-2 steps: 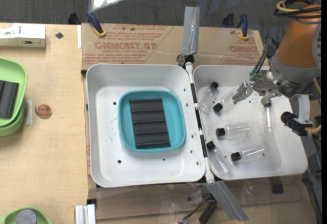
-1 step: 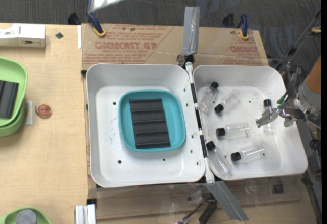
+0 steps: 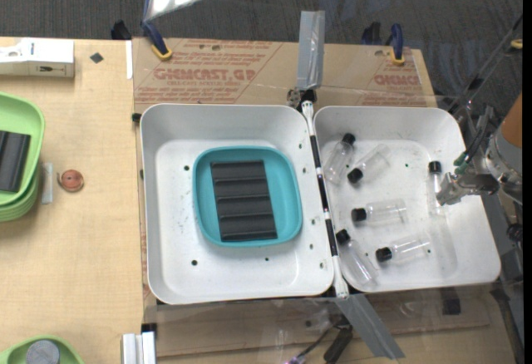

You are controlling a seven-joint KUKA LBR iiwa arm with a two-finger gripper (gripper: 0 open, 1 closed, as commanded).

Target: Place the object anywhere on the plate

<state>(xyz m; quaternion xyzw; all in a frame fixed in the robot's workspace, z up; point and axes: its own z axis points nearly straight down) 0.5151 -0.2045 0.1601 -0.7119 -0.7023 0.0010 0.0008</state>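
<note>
**Vials all in the right bin, gripper at its right edge**

The gripper (image 3: 449,188) sits low by the right bin's (image 3: 478,267) right edge, just beside a black-capped clear vial (image 3: 435,178). Honestly can't tell if the fingers are apart or together. More vials (image 3: 391,212) are scattered across that bin's floor. The teal plate (image 3: 287,188) with its dark ridged insert (image 3: 243,199) sits mid left bin (image 3: 166,213).

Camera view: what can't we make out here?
- Gripper at the right bin's right rim: too small and blurred to tell whether it holds anything.
- Grey arm: cut off by the right edge.
- Clear plastic vials with black caps: transparent against white, so outlines and the exact count are uncertain.
- Dark ribbed block on the teal square plate: identity unclear.
</note>
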